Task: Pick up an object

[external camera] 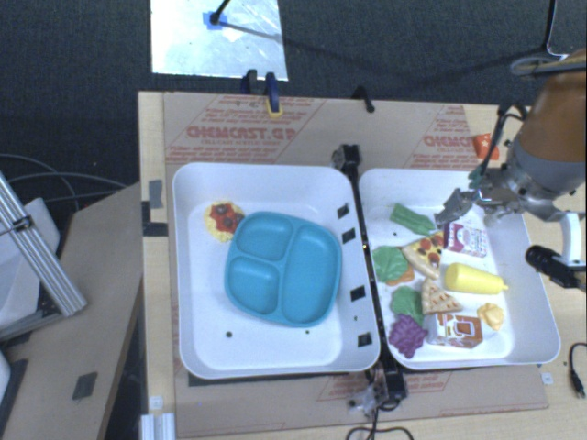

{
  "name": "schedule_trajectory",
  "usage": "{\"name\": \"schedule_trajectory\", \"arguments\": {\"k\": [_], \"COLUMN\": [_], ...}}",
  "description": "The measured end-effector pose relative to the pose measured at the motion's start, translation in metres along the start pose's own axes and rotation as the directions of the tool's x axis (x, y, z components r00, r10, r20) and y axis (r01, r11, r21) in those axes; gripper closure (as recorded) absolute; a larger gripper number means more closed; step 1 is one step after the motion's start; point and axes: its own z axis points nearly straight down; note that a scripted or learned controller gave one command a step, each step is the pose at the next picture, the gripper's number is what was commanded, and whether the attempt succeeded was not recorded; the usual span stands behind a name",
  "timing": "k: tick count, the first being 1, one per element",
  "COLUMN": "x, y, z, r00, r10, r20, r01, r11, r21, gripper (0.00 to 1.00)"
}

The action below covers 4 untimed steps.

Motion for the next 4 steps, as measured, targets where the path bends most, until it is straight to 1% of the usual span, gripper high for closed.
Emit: {"name": "schedule_trajectory", "arguments": {"k": [1,2,3,4], "x": [-0.041,0.004,0.031,0.05], "y": [-0.018,-0.005,-0.061,-0.095], "z": [0.081,0.125,0.123,0.127], "r00": [1.0,1.0,1.0,1.0], "r10": [0.006,-0.002,0.006,0.003], "r20": [0.0,0.002,0.006,-0.001], "r01": [-0.006,0.002,-0.006,-0.003], "r11": [1.0,1.0,1.0,1.0], "r21": [0.008,-0.005,-0.009,0.003], "gripper": [0.0,0.0,0.0,0.0]}}
